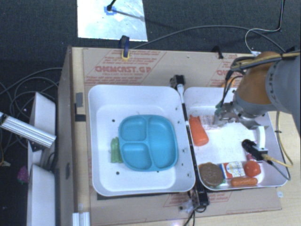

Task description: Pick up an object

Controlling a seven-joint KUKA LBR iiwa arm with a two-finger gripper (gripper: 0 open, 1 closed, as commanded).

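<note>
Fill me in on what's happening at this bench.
A grey arm reaches in from the right over the right bin, its gripper low near that bin's back left part. Nothing shows between its fingers, so no pick yet. Close by lies an orange carrot along the bin's left wall. At the front sit a brown patty, a small packet, a tomato and a sausage. The left bin holds a blue divided plate with a green piece beside it.

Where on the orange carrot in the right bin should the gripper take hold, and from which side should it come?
Grip the carrot across its thicker middle, coming straight down from above. It lies flat and lengthwise against the right bin's left wall, so the fingers should probably close across its narrow width, though the wall leaves little room.
</note>
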